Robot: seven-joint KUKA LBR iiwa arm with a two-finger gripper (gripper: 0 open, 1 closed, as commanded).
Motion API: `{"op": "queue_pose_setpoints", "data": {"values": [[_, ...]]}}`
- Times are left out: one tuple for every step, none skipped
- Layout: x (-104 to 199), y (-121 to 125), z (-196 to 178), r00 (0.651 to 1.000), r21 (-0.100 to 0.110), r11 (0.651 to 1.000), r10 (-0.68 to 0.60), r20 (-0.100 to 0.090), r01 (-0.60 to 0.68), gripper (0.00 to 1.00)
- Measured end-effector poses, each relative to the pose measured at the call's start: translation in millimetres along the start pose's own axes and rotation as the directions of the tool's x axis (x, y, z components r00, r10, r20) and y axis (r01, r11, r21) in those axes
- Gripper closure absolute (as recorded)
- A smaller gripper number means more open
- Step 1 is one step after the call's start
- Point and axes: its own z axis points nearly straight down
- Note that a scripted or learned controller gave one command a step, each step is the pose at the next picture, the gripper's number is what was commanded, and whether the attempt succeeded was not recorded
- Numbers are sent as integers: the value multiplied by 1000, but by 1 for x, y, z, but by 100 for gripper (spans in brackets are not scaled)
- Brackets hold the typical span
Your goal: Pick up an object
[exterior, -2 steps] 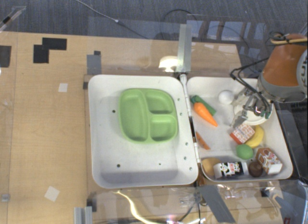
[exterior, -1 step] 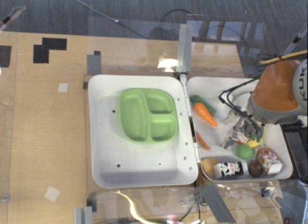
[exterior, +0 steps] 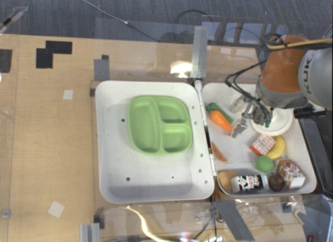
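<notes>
"KU" is read on the arm (exterior: pixel 317 77). The claw (exterior: pixel 244 121) is seen released beside the carrot (exterior: pixel 221 119); the bottle (exterior: pixel 248 183) label is perhaps illegible.

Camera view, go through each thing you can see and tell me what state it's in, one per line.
Green divided plate: upright in the left bin, holding nothing.
Carrot: lying flat in the right bin.
Bottle: lying on its side.
Banana: lying flat.
Gripper: above the right bin, holding nothing.

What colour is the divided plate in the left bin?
Light green, seen clearly in the camera view: the plate.
</notes>
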Motion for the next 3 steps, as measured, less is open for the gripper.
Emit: {"op": "queue_pose_setpoints", "data": {"values": [[-4, 49, 0, 998, -1, 998, 70, -1, -70, 0], [-9, 49, -17, 998, -5, 998, 67, 17, -66, 100], [0, 96, -115, 992, -4, 992, 124, 5, -124, 100]]}}
